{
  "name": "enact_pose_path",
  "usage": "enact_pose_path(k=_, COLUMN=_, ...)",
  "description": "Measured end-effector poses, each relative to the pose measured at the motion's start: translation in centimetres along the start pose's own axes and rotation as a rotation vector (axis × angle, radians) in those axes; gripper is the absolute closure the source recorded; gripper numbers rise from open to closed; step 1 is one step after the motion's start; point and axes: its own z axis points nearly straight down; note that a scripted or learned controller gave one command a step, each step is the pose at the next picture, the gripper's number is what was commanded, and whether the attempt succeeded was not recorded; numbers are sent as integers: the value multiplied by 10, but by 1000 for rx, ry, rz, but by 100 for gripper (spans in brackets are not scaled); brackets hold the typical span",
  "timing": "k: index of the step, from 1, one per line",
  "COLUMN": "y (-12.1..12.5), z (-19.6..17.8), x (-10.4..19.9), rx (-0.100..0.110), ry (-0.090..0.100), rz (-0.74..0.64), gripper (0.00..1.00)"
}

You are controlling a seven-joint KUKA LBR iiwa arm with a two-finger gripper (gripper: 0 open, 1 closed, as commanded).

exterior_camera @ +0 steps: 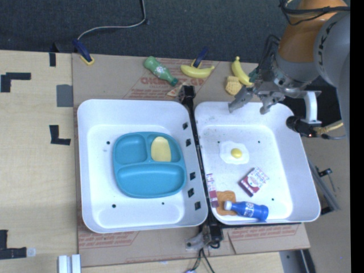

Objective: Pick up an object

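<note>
1. Spread apart with nothing between its two fingers, the gripper (253, 103) hangs over the far rim of the right bin (296, 169), below the grey arm (318, 38) with its orange band.
2. We count three loose things in the right bin: one fried egg (235, 152) near the middle, one small red-and-white carton (253, 181) just nearer than it, and one blue bottle (247, 210) lying on its side against the near wall.
3. We also see one small orange-brown piece (225, 197) touching the bottle's cap end.
4. One blue divided plate (145, 172) sits in the left bin (94, 152), with one yellow piece (161, 149) in its far right compartment.
5. Beyond the bins we count two bananas (197, 70) (239, 71), one green bottle (160, 70) and one yellow block (232, 85), all on cardboard (136, 78).
6. Cardboard lies on a pale bench (34, 169) marked with dark tape; dark carpet (170, 10) with one cable (122, 23) runs behind.
</note>
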Motion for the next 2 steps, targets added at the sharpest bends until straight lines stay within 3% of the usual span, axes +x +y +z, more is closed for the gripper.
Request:
enact_pose_path(k=1, y=-51, z=53, x=-13, rx=2, ry=0, rz=1, gripper=0)
enact_pose_path(k=2, y=-98, z=147, x=-37, rx=-3, ry=0, rz=2, gripper=0)
